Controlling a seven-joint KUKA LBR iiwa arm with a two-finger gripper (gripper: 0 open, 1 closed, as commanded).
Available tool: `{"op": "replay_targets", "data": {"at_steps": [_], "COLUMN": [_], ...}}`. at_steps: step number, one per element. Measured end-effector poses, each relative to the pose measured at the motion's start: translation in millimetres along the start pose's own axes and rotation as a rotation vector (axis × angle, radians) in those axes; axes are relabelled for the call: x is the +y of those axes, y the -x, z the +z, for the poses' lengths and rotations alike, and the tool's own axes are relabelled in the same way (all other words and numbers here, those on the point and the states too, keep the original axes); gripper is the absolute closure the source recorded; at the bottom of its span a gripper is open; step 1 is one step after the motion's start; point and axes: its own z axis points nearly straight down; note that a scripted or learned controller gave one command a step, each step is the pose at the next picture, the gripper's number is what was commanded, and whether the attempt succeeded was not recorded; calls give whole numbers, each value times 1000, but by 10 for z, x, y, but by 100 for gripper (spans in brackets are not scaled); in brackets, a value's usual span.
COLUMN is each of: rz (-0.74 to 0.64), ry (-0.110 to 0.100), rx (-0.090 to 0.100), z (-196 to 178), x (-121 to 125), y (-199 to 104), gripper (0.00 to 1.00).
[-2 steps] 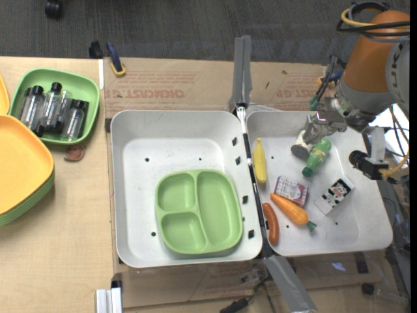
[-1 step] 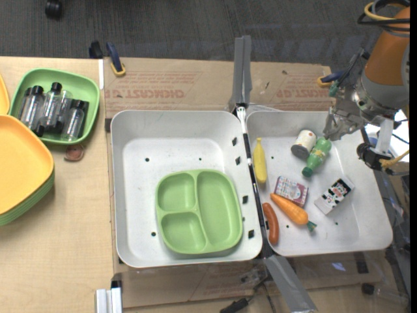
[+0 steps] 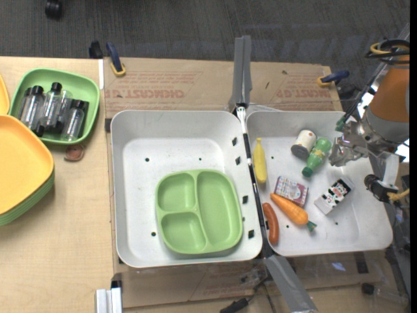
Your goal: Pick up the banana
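Observation:
The yellow banana (image 3: pixel 260 160) lies lengthwise along the left wall of the right bin (image 3: pixel 365 240), close to the divider between the bins. My gripper (image 3: pixel 341 151) hangs over the right side of that bin, just right of a green bottle (image 3: pixel 316 157) and well to the right of the banana. Nothing shows between its fingers. The orange band of the arm (image 3: pixel 393 96) is above it at the frame's right edge.
The right bin also holds a grey-and-cream can (image 3: pixel 303 142), a pink packet (image 3: pixel 290 190), a carrot (image 3: pixel 290 209), a red sausage (image 3: pixel 271 223) and a white carton (image 3: pixel 333 195). A green divided plate (image 3: pixel 199 210) lies in the left bin (image 3: pixel 130 175). A tray of bottles (image 3: pixel 55 106) and yellow plates (image 3: pixel 23 171) sit far left.

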Motion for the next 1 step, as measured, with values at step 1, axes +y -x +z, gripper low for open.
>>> {"op": "replay_targets", "data": {"at_steps": [1], "rz": [120], "ry": [-1], "rx": [1], "z": [242], "x": [-475], "y": [138], "gripper": [100]}}
